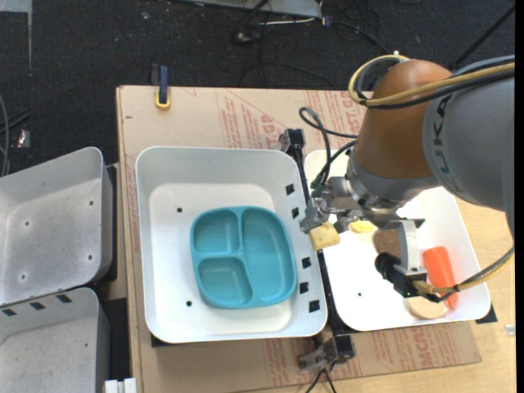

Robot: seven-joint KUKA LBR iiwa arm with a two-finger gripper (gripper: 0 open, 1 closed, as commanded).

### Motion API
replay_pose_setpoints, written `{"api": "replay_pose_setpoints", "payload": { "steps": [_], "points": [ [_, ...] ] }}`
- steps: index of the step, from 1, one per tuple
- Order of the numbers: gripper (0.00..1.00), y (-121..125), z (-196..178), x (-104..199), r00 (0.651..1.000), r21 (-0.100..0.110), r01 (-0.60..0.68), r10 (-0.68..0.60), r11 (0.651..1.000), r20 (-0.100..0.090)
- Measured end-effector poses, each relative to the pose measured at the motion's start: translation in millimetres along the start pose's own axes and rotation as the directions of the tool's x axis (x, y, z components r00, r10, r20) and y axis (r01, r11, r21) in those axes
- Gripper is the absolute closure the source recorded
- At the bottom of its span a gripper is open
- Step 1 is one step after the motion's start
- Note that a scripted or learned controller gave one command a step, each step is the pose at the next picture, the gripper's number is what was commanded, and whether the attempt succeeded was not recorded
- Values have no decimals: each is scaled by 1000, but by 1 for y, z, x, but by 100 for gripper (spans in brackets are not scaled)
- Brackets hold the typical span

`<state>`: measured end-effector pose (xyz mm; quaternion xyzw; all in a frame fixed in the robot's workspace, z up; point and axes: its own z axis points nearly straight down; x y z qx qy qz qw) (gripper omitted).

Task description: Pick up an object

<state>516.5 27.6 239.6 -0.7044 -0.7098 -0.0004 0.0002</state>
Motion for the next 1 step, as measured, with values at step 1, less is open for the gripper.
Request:
{"api": "replay_pose_setpoints", "payload": {
  "steps": [1],
  "points": [
    [100, 1, -3, 61, 1000, 0, 1, -1, 1000, 0]
  ]
}}
